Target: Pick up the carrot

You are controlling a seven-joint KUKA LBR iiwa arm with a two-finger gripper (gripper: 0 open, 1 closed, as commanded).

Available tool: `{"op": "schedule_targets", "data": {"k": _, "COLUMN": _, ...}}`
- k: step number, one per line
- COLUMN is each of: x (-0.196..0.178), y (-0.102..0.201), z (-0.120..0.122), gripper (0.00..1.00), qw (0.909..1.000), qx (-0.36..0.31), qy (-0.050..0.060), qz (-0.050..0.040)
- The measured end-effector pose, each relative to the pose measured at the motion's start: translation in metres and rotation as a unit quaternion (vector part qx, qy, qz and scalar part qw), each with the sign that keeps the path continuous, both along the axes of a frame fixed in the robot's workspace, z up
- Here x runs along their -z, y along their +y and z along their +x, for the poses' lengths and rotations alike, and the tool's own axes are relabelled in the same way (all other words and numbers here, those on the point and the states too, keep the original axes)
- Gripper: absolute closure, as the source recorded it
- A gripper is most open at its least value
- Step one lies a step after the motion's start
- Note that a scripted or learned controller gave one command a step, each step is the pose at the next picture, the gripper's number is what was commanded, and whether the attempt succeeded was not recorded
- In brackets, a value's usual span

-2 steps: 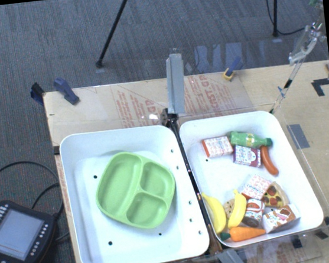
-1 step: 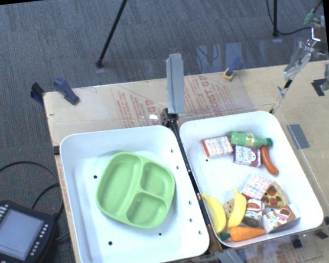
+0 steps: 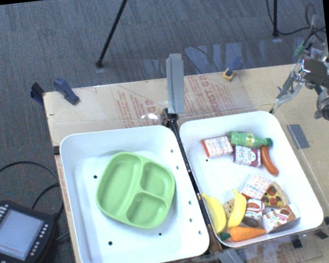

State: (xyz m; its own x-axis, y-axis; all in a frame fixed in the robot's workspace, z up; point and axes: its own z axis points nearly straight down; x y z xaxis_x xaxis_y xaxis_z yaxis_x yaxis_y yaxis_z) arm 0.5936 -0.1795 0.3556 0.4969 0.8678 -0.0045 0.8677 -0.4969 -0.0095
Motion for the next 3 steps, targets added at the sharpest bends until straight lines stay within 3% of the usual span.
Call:
{"op": "schedule_targets", "data": {"k": 1, "x": -0.005, "y": 0.002, "z": 0.003, "gripper": 1.0, "qw": 1.0, "qx": -0.005, "qy": 0.004, "qz": 0.0002}}
{"op": "schedule_targets", "data": {"k": 2, "x": -0.077, "y": -0.017, "z": 0.041, "gripper": 1.0, "qw": 0.985, "qx": 0.173, "qy": 0.0, "qz": -0.0016}}
{"op": "schedule_targets", "data": {"k": 3, "x": -0.081, "y": -0.013, "z": 0.044, "gripper": 1.0, "qw": 0.9859, "qx": 0.167, "qy": 0.005, "qz": -0.0017}}
